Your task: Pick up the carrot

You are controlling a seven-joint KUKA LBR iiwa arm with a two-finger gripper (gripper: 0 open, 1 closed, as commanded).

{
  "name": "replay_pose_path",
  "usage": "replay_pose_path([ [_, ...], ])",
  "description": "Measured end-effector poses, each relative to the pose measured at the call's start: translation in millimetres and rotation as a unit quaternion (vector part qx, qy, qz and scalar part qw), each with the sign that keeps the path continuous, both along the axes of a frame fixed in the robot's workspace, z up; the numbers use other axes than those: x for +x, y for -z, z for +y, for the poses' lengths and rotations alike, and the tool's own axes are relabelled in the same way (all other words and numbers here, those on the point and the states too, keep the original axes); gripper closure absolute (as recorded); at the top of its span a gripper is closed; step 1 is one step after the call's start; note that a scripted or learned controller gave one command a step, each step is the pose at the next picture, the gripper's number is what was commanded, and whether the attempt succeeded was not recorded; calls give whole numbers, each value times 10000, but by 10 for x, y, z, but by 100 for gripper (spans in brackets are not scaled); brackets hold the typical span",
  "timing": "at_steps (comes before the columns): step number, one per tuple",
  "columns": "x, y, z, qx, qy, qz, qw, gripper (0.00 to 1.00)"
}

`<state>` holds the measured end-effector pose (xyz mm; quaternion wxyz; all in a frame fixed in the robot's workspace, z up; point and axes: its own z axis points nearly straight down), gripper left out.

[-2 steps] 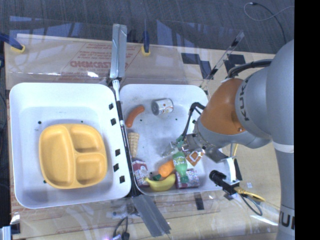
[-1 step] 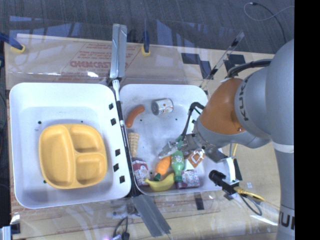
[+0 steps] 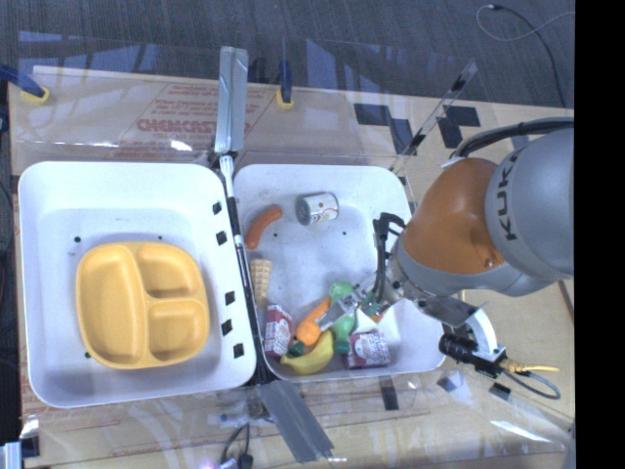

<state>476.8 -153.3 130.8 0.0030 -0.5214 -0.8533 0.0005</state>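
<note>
Gripper (image 3: 344, 308) is down by the carrot (image 3: 312, 321), can't tell its state, but crowded banana (image 3: 308, 359) and packets could easily get snagged instead.

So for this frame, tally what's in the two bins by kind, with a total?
Yellow divided tray, in the left bin: 1
In the right bin:
Carrot: 1
Banana: 1
Sausage: 1
Ice cream cone: 1
Small can: 1
Green item, kind unclear: 1
Snack packets: 2
Total: 9
</note>
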Motion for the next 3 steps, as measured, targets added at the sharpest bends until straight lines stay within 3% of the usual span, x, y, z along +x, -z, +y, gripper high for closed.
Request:
replay_pose_path([
  [1, 313, 404, 387, 3, -1329, -10, 9911, 0],
  [2, 313, 325, 383, 8, -1349, 6, 9909, 100],
  [3, 705, -1030, 441, -16, -233, -22, 9997, 100],
])
